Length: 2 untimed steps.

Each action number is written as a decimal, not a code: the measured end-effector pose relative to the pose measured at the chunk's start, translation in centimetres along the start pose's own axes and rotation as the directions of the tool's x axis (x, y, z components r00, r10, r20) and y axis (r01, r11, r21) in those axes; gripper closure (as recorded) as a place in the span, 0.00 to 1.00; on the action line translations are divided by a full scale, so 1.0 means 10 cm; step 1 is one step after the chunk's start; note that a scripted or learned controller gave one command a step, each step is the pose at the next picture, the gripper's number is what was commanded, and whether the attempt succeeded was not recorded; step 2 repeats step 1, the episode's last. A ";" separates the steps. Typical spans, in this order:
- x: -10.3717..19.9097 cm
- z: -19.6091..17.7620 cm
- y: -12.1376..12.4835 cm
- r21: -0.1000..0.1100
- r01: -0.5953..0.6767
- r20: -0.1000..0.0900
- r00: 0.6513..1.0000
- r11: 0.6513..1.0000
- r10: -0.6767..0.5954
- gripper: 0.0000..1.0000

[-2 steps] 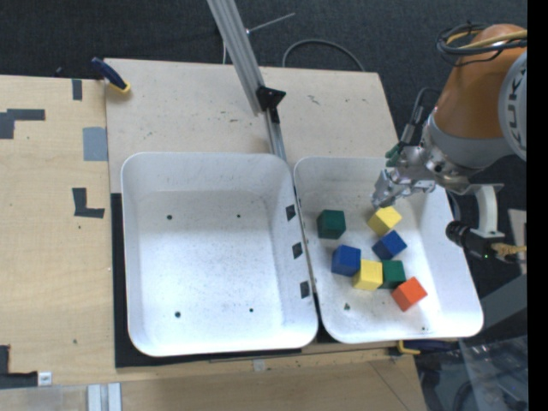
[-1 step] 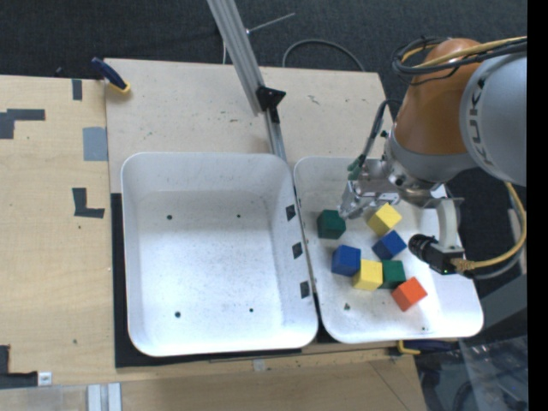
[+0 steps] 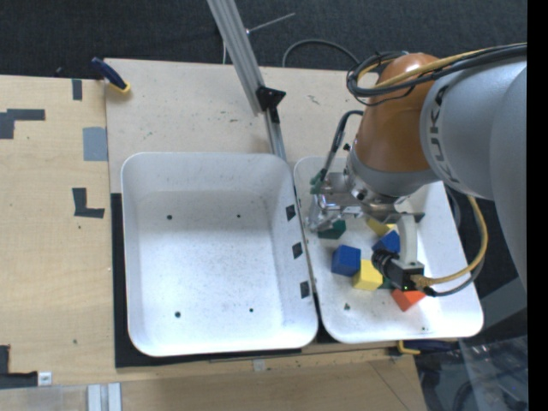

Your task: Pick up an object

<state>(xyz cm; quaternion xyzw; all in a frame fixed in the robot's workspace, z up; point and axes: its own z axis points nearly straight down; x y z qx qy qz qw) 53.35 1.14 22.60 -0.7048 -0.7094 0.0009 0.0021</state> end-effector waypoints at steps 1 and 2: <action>0.48 -0.11 -0.12 -0.003 0.001 0.000 1.000 1.000 -0.001 1.00; 0.48 -0.11 -0.12 -0.003 0.001 0.000 1.000 1.000 -0.001 1.00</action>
